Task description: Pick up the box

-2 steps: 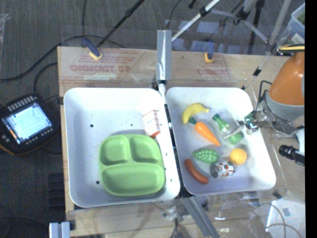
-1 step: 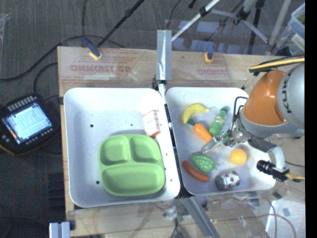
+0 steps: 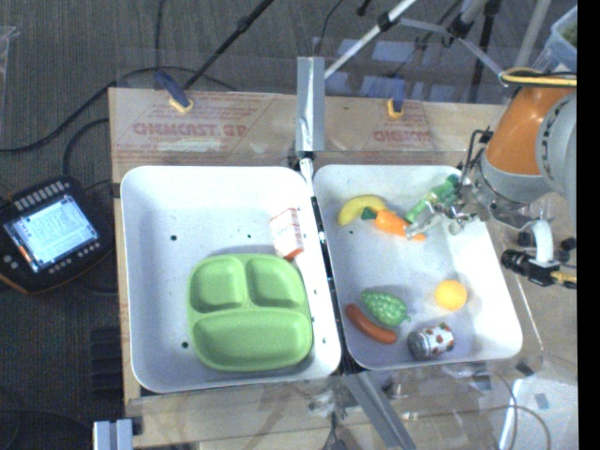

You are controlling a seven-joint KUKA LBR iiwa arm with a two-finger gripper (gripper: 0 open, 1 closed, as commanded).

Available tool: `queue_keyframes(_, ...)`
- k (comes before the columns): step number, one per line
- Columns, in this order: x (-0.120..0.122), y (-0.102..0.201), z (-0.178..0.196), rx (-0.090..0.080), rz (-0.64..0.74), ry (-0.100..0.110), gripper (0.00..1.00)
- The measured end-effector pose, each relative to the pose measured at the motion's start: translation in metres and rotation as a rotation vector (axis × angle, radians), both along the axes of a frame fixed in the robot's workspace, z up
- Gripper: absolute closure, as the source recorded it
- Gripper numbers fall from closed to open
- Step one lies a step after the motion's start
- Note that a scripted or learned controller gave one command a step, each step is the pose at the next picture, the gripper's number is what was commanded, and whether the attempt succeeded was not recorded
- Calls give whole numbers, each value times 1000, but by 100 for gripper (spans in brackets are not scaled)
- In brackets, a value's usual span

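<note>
The gripper (image 3: pixel 433 216), at centre right of the frame over the carrot (image 3: pixel 391 223), finger state unclear, sits well right of the box (image 3: pixel 287 233), whose long axis runs roughly top to bottom.

You can see red printed lettering on the brown cardboard sheet (image 3: pixel 216 129) at twelve o'clock behind the bins, but it is too blurred to read. More red print sits on the same sheet toward one o'clock. The handheld pendant screen (image 3: pixel 52 231) at nine o'clock glows, its content illegible.
</note>
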State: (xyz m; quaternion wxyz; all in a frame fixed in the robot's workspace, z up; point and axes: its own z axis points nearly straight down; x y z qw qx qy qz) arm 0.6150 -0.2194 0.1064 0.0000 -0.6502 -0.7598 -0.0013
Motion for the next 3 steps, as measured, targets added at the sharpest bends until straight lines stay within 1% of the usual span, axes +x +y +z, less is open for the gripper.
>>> queue_keyframes(1, 52, 3, -16, 11, -12, 28, 0)
queue_keyframes(2, -27, -4, 7, -2, 255, 3, 0)
queue_keyframes(3, 37, 3, -17, 2, 128, -6, 0)
